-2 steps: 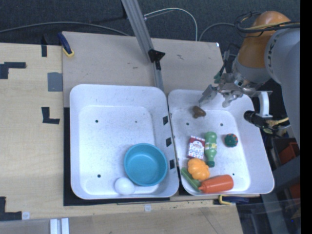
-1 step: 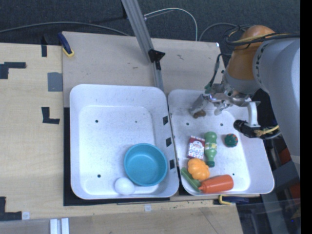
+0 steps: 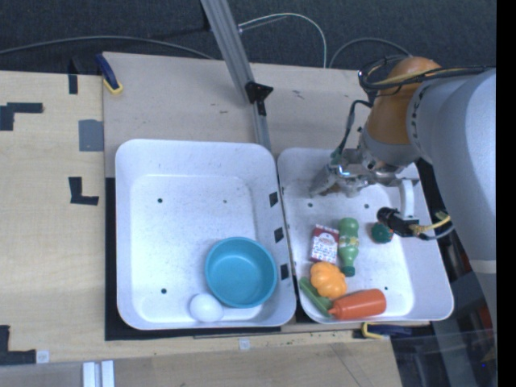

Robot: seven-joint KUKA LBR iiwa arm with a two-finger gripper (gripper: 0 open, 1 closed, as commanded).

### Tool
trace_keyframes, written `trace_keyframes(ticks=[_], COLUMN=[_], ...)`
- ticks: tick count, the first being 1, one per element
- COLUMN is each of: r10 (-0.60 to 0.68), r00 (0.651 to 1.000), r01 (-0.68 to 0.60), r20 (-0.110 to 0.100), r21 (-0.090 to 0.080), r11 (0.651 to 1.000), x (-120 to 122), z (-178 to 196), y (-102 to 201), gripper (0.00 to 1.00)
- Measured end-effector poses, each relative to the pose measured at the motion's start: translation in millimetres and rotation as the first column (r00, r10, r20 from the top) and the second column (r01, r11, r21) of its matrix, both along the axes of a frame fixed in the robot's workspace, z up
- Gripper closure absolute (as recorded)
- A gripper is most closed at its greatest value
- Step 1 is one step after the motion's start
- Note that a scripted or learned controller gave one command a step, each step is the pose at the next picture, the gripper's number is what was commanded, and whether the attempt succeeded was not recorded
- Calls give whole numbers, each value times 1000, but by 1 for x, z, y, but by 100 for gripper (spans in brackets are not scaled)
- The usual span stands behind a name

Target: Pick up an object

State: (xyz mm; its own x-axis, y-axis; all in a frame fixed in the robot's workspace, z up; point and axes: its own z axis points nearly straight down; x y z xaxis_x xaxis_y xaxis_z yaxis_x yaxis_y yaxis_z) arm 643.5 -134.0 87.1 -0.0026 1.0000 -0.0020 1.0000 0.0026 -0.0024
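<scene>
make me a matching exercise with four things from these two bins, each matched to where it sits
Things:
1. blue bowl
2. white ball
3. green bottle
4. toy carrot

Places:
A. right bin, near front rim
B. left bin, front right part
C. right bin, just right of the red packet
D. left bin, front edge, touching the bowl's left side

Pairs: 1-B, 2-D, 3-C, 4-A

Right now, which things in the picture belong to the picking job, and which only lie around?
For the job:
gripper
red packet
green bottle
orange pepper
carrot
green ball
blue bowl
white ball

Lying about:
blue clamp
black tape marks
metal pole
</scene>
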Motion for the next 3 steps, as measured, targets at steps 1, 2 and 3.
trace_keyframes(ticks=[1, 2, 3], r10=[1, -1, 0], r00=[1000, 1000, 1000], r01=[-1, 1, 0], r20=[0, 7, 8], r21=[1, 2, 1], r11=[1000, 1000, 1000], x=[0, -3, -1], z=[11, 72, 134], y=[1, 6, 13], gripper=[100, 100, 100])
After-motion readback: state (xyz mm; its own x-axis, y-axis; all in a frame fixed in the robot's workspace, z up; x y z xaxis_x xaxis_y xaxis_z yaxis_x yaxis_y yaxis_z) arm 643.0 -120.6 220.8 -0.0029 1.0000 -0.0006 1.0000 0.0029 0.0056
